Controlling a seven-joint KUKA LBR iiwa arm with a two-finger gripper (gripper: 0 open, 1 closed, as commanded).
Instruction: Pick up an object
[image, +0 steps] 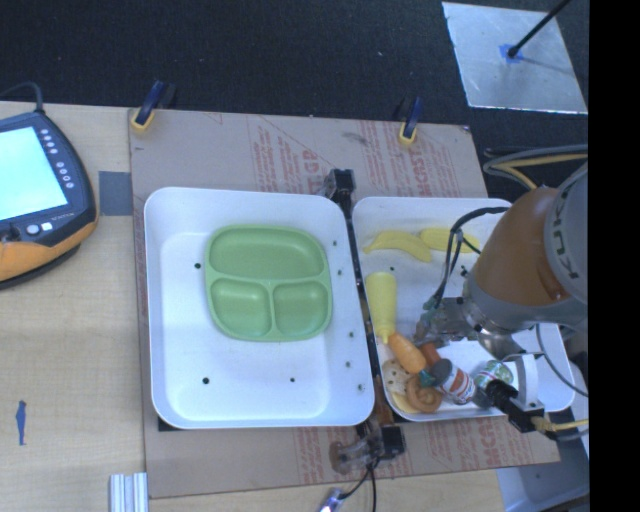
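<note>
The left bin (180, 400) is carrying a green divided plate (268, 281), lying flat. Over in the right bin (400, 210), a yellow banana (397, 243) is resting near the back, a pale yellow cylinder (381, 303) beside the dividing wall, an orange carrot (405, 351) just below. The gripper (436, 372) is hovering low over the clutter there; I cannot tell its state.

The left bin (175, 300) offers open floor around the green plate (268, 281); toys crowd the right bin (400, 212).

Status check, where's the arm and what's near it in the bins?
Gripper low over right bin, above orange carrot. Grasp unconfirmed. Yellow pieces crowd close. Green plate sits in left bin.
</note>
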